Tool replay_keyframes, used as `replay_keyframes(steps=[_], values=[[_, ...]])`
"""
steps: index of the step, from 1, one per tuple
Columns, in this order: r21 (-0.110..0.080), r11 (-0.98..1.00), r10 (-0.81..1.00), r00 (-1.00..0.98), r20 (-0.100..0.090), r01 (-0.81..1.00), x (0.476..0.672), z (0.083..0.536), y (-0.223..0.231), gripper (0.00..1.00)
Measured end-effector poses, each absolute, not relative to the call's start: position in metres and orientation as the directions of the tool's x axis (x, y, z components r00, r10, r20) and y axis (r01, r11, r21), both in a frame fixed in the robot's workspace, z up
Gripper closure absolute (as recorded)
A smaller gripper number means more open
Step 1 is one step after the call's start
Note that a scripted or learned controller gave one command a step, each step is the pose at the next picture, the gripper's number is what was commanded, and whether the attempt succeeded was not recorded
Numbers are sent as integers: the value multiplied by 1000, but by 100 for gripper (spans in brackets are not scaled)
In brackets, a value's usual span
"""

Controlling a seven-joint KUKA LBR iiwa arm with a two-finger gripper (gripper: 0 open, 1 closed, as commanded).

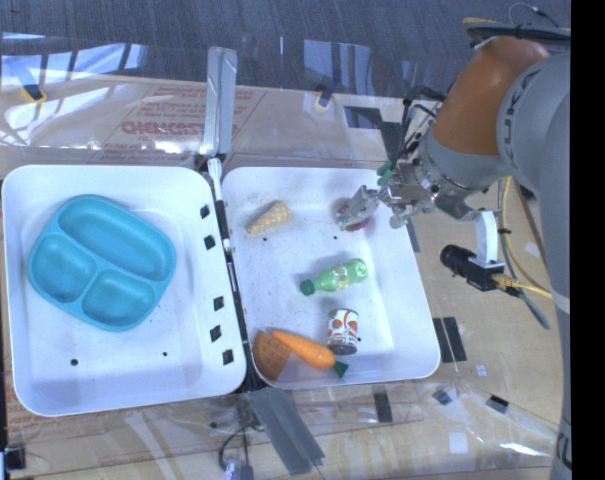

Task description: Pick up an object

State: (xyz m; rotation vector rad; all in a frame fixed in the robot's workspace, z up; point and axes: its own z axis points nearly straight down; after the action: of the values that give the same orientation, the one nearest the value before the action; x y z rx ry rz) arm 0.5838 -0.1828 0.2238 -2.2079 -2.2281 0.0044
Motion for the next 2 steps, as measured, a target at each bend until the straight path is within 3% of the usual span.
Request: replay_keyframes(steps=[1, 2], values=[[-2, 255, 967, -255, 1, 967, 658, 114, -182, 0], [-4, 208, 978, -208, 1, 978, 616, 92, -166, 0]])
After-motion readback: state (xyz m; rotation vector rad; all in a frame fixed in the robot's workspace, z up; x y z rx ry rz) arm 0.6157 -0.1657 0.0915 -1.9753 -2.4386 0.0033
